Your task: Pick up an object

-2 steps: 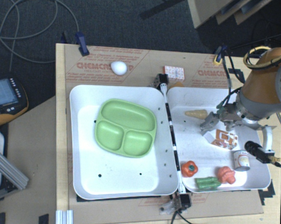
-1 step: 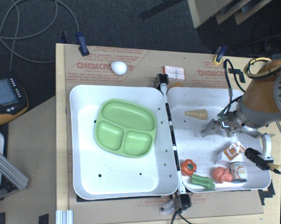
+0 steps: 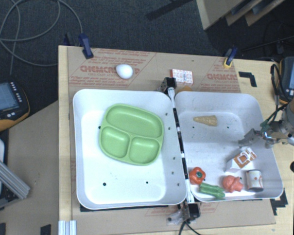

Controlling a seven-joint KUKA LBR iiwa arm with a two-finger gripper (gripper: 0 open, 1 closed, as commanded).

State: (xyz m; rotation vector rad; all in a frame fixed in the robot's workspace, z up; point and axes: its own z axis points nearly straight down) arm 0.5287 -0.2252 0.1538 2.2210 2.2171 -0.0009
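**Gripper hanging at the right bin's edge, nothing picked yet**

You are looking at two white bins lying side by side across the middle of the frame. The left bin [image 3: 85, 185] is carrying a green divided plate [image 3: 131, 134], which is sitting upper centre in it. The right bin [image 3: 220, 105] is holding the small things: a tan cone-shaped piece [image 3: 205, 120] near the top, and along the lower right a cluster of a small orange-and-white carton [image 3: 245, 157], a little can [image 3: 254, 179], a red toy [image 3: 231, 183], a green vegetable piece [image 3: 212, 190] and a red-orange pepper [image 3: 197, 175].

The gripper [image 3: 250, 137] is reaching in from the right edge of the frame, hanging just above the carton, and you cannot tell whether the claw is apart or together; nothing is showing between its tips.

By my judgement you are watching the approach step. The next move is probably calling for a descent onto one item, likely the carton just below, with care not to knock the can beside it.
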